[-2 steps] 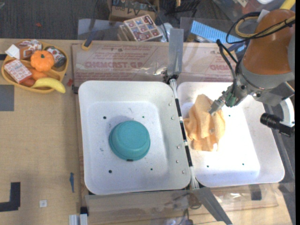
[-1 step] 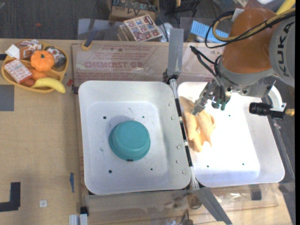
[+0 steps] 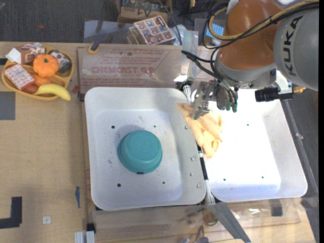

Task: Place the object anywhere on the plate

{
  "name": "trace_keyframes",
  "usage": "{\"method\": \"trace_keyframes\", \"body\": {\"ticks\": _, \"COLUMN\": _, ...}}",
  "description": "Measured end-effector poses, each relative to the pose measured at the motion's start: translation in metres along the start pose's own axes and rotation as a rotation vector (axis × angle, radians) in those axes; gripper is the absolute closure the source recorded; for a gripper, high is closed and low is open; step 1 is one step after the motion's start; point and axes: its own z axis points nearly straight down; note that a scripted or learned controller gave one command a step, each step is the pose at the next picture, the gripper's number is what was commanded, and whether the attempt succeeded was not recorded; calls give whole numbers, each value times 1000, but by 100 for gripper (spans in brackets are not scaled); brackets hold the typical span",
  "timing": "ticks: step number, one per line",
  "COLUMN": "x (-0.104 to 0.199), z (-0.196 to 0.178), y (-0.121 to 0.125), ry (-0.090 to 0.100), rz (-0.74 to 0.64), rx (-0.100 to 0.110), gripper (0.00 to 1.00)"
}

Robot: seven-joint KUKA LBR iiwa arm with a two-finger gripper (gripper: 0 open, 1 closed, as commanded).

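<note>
Yellow cloth-like object [image 3: 206, 129], pale and crumpled, lies draped at the near-left part of the right white bin [image 3: 263, 171], its left edge touching the ridge where the two bins meet. Its upper end rises toward my pincer [image 3: 202, 107], which hangs just above that end of it. I cannot tell from this slanted look whether my pincer is released or clenched, nor whether any of the yellow stuff sits between the tips; the metal parts and cables around the wrist crowd that spot.

My arm [image 3: 263, 39] comes in from the right, the orange band bulging over the far edge of the right bin, with grey housing beside it.

Teal plate [image 3: 140, 151], round and turned so it reads as a shallow dome, rests in the middle of the left white bin [image 3: 101, 110], well apart from the yellow object and from my pincer. A few dark specks dot the bin floor around it.

Beyond the bins a flat brown cardboard sheet [image 3: 129, 70] lies against the far rim of the left bin. On the bench's far-left corner sits a yellow dish [image 3: 10, 80] bearing a toy pumpkin [image 3: 45, 65], a banana [image 3: 53, 90] and some small packets
</note>
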Motion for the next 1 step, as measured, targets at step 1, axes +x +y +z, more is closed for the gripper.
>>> {"method": "trace_keyframes", "body": {"ticks": 1, "x": 1, "z": 2, "y": 51, "ry": 1, "rz": -158, "rx": 0, "gripper": 100}}
